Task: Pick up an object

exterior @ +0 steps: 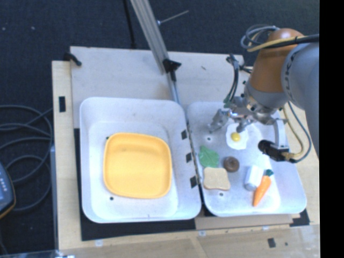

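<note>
From my seat, the nearest candidate is a flat white fried-egg toy with a yellow yolk (236, 138), lying in the right white bin (293, 198) directly beneath the two-finger gripper (232, 121). I see the metal fingers (217, 120) spread apart above it with nothing between them. Lower in that bin lie a green leaf-shaped piece (208, 157), a small brown round piece (231, 164), a tan slice of toast (216, 180), a small white cylinder (251, 177) and an orange carrot toy (262, 188). The left white bin (91, 117) holds a square yellow plastic plate (137, 165).
</note>
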Tool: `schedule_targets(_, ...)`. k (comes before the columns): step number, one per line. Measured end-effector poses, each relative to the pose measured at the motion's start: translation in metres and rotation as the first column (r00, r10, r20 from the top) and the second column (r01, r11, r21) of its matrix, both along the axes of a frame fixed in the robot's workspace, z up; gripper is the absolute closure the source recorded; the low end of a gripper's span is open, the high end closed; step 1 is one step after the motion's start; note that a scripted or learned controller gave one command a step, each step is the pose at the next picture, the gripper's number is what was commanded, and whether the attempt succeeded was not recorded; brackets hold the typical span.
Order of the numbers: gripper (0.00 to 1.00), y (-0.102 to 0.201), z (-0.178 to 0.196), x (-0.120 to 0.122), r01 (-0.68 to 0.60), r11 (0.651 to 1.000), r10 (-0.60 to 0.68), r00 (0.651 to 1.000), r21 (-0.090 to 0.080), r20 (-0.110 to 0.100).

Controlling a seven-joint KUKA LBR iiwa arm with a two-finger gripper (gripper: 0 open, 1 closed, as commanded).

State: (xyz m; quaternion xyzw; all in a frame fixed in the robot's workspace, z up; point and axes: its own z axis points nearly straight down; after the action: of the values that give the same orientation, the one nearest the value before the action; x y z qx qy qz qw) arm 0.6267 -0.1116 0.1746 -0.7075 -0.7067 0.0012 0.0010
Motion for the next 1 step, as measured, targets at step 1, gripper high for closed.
schedule_targets(1,0.00,0.0067,-0.0454,-0.0004,0.000,1.000,0.000,1.000,0.000,0.000)
